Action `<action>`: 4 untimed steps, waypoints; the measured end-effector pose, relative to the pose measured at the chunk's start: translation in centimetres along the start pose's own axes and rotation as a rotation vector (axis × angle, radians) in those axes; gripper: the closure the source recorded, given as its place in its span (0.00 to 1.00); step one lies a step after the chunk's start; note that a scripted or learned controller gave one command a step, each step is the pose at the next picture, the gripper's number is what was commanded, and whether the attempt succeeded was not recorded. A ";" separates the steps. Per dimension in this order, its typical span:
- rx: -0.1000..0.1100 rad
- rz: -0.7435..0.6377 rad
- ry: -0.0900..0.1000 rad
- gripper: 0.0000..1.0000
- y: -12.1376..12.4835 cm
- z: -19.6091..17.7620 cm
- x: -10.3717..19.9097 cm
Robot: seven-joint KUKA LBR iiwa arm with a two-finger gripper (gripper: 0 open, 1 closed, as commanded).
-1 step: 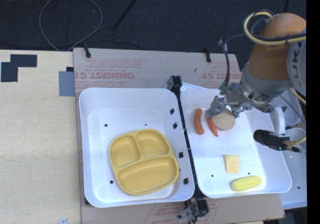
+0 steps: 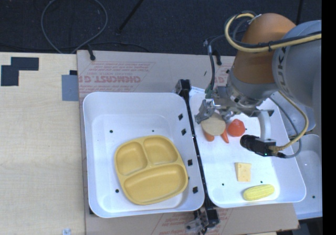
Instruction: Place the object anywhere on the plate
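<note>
A yellow three-compartment plate (image 2: 151, 169) lies in the left bin (image 2: 100, 124). My gripper (image 2: 214, 117) hangs over the upper left of the right bin (image 2: 283, 176), close to the divider between the bins. A pale beige round food piece (image 2: 213, 126) shows between its fingers, and the gripper is shut on it. Directly under and beside that piece are an orange carrot-like piece (image 2: 224, 136) and a red tomato-like piece (image 2: 237, 127).
A yellow cheese square (image 2: 243, 171) and a corn cob (image 2: 258, 192) lie in the right bin's near half. A black cable connector (image 2: 257, 145) hangs off the arm just right of the red piece. The black divider clips (image 2: 191, 139) run between the bins.
</note>
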State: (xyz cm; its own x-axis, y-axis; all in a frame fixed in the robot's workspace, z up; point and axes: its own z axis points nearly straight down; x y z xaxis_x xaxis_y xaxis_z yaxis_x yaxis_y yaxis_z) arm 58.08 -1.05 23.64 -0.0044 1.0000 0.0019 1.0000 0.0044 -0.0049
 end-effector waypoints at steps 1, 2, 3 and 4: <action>0.000 0.000 -0.001 1.00 0.7 1.1 4.5; -0.002 -0.001 -0.001 1.00 1.7 1.8 10.5; -0.003 0.000 0.000 1.00 3.3 0.7 14.9; -0.001 0.000 -0.002 1.00 4.3 1.9 19.6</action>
State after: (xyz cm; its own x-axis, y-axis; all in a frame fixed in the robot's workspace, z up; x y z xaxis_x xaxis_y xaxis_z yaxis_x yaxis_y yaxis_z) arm 62.24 18.57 21.74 -0.0041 1.0000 0.0004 1.0000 0.0041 -0.0034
